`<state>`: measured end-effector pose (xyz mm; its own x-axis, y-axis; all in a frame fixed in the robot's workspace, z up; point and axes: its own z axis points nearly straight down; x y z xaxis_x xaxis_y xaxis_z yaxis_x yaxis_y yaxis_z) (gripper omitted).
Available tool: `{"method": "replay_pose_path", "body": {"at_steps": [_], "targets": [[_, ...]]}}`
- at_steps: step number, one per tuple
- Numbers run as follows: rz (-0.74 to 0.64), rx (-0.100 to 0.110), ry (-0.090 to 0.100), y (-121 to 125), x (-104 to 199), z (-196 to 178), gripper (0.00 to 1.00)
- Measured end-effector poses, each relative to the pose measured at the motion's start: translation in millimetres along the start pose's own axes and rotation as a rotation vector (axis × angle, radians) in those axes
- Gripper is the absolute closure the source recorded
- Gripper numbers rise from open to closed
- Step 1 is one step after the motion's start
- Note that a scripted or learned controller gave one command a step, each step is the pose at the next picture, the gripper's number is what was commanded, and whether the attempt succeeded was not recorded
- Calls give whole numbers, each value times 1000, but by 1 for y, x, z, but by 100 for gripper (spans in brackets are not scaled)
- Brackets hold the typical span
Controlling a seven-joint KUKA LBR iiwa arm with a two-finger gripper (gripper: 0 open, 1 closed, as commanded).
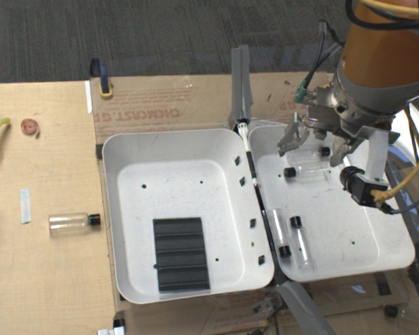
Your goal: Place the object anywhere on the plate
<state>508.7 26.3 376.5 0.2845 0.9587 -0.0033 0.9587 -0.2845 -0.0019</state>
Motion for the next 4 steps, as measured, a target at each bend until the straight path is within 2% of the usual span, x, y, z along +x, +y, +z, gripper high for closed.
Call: {"method": "replay_pose_path", "body": {"at_steps": [1, 2, 3, 4], "targets": [[228, 3, -1, 7, 77, 100, 0], [233, 0, 0, -37, 18, -65, 0], [397, 1, -2, -16, 119, -54, 0], [916, -1, 2, 15, 184, -65, 0]]}}
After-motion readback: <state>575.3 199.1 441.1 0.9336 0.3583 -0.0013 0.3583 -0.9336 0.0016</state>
